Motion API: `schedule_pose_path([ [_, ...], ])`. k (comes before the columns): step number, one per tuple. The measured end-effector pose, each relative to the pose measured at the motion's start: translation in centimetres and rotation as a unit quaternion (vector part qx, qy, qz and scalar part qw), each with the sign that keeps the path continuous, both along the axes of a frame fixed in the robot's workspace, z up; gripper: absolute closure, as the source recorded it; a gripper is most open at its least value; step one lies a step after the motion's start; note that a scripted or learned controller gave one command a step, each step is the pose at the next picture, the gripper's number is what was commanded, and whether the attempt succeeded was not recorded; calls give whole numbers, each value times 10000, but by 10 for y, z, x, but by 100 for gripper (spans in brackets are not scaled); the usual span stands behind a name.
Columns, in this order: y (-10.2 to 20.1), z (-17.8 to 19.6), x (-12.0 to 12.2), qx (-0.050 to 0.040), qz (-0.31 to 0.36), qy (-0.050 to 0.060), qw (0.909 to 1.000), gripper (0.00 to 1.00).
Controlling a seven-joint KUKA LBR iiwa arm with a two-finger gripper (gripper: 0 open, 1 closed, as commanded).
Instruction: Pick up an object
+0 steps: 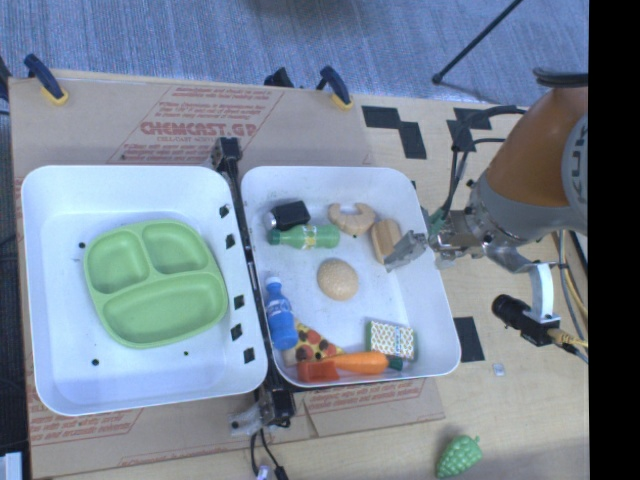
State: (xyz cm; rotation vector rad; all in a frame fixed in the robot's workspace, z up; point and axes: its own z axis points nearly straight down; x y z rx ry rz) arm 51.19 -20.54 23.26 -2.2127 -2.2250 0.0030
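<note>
End effector (408,250) fingers unclear, partly hiding bread roll (384,236) w/ bin (440,318).

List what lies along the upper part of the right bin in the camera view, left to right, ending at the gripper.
Black block → green bottle → croissant-shaped piece → bread loaf → gripper.
</note>
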Motion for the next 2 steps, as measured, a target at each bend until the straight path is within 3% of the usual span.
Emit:
schedule_pose_path([
  [1,37,-113,-36,7,10,13,10000,0],
  [2,-6,-141,-36,5,-5,-2,10000,0],
])
